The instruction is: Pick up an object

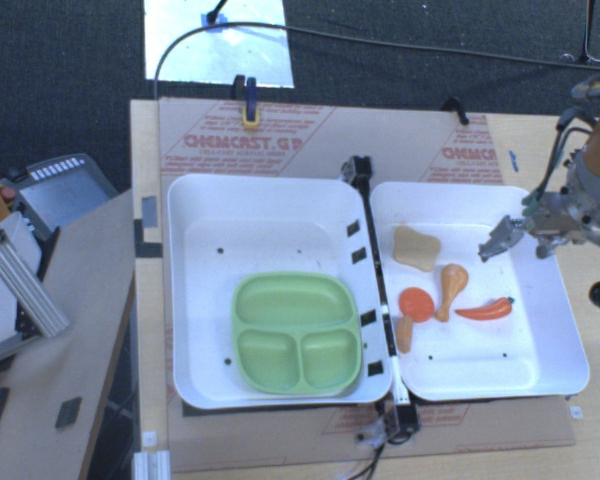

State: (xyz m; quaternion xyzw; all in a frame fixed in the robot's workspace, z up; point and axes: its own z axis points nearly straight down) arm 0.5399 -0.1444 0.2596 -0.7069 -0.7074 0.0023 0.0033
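**Asker:** So, what stage has the pick reached?

**Describer:** Early, I would judge. The gripper (521, 236) hangs over the upper right part of the right bin (550, 368), and its two fingers look spread, one pointing left toward the food and one to the right. Nothing sits between them.

**Asker:** Where are the things it could take?

**Describer:** All lie in the right bin's left half. A tan, bread-like piece (416, 248) is nearest the top. Below it sit an orange-red round slice (416, 303), a drumstick-shaped piece (450, 288) and a red chili pepper (485, 310) pointing right. A small orange stub (404, 335) rests against the divider. The pepper and drumstick are closest to the gripper, but still apart from it.

**Asker:** What does the next move need?

**Describer:** Probably a shift left and down over one piece, with the fingers lined up across its narrow side. The pepper is thin and flat, so it could slip.

**Asker:** And the surroundings?

**Describer:** The left bin (210, 218) holds a green divided plate (298, 330). Both bins rest on a printed brown board (280, 133) on a pale bench, with dark carpet beyond and cables crossing it. A grey device (60, 193) sits at the far left.
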